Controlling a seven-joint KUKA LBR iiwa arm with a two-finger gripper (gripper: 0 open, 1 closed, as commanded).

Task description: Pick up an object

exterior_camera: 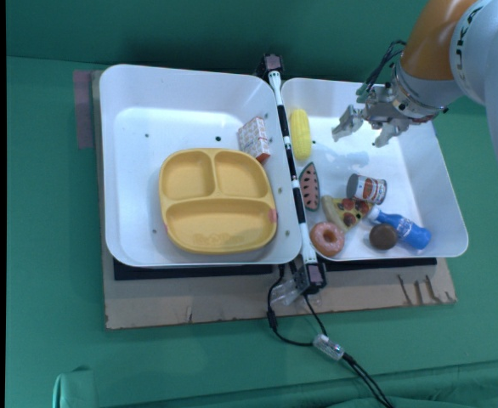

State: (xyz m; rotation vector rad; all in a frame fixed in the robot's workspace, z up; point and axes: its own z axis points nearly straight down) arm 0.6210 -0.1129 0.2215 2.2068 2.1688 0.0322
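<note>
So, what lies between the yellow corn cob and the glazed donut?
In the camera view, the watermelon slice lies between the corn cob and the donut.

A yellow divided tray [217, 200] is seen in the white left bin [138, 92]. At the tray's upper right corner a small carton [255, 137] printed in red and white is found. Right of the tray, in the white right bin [440, 185], a yellow corn cob [300, 133], a red watermelon slice [310, 186] with dark seeds, a pink-glazed doughnut [327, 239], a blue bottle [400, 228] and a dark brown round piece [383, 236] are shown. The bench cloth [45, 228] is green.
</note>
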